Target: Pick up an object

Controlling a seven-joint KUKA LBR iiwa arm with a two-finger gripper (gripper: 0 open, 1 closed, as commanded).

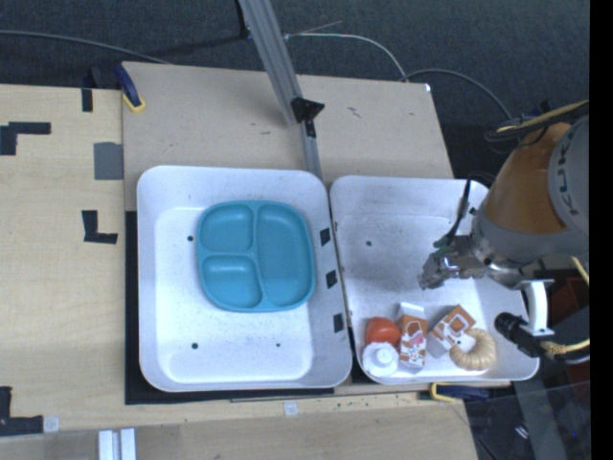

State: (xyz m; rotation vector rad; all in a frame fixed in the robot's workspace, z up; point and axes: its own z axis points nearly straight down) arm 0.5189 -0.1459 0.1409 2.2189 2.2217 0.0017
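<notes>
Left bin (163,257): one blue divided plate (256,256), centred. Right bin (383,209): at 6 o'clock, a red ball (382,331), white cap (380,357), two small cartons (414,341) and a croissant (474,351), clustered. Gripper (433,274): at the right bin's 3 o'clock, above the cluster; finger spread cannot be told, nothing seen held.

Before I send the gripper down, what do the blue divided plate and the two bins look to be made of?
Blue divided plate: probably moulded plastic, matte to satin; even turquoise colour, soft rounded ridges between three compartments.
Left bin and right bin: likely thin formed plastic, white and dull; rounded corners and rolled rims, with grey scuffing and specks, heaviest on the right bin's floor. Painted metal cannot be ruled out.
</notes>
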